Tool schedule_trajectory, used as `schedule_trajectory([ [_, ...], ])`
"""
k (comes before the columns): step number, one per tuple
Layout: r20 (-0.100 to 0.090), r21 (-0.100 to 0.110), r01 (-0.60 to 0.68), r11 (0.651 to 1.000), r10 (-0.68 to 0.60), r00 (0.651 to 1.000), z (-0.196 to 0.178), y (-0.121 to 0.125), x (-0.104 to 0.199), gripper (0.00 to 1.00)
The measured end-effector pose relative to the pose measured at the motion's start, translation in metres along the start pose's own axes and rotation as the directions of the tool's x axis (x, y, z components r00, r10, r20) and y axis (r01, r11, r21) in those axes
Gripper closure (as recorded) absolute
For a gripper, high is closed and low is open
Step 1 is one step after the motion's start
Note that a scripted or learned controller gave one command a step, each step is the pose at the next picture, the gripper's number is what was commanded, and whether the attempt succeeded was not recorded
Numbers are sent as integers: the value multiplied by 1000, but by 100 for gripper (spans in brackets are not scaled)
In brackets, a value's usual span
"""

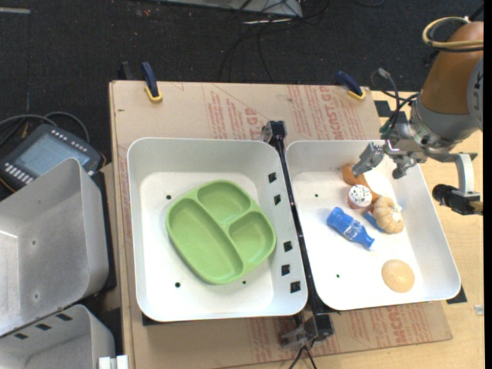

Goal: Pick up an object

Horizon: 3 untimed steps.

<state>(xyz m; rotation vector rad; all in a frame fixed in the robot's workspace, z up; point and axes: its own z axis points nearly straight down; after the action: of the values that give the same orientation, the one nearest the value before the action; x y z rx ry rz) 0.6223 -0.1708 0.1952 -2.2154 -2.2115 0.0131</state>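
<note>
- My claw [388, 158] hangs open and empty above the right bin's [442, 229] far corner.
- Risk: its fingers could nudge the crowded orange piece [354, 174] and cupcake [360, 197], missing both.

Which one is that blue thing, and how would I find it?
Look in the right-hand shallow white bin, the one without the green divided plate. Near its middle lies a small blue plastic bottle on its side, left of a tan knobbly toy and below a small white cupcake-like object. It is the only blue item there.
</note>
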Motion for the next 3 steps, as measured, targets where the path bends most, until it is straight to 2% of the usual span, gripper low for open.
schedule_trajectory([
  [1, 2, -14, 3, 1000, -3, 1000, -9, 3, 1, 0],
  [3, 2, -11, 4, 1000, -4, 1000, 104, 4, 9, 0],
])
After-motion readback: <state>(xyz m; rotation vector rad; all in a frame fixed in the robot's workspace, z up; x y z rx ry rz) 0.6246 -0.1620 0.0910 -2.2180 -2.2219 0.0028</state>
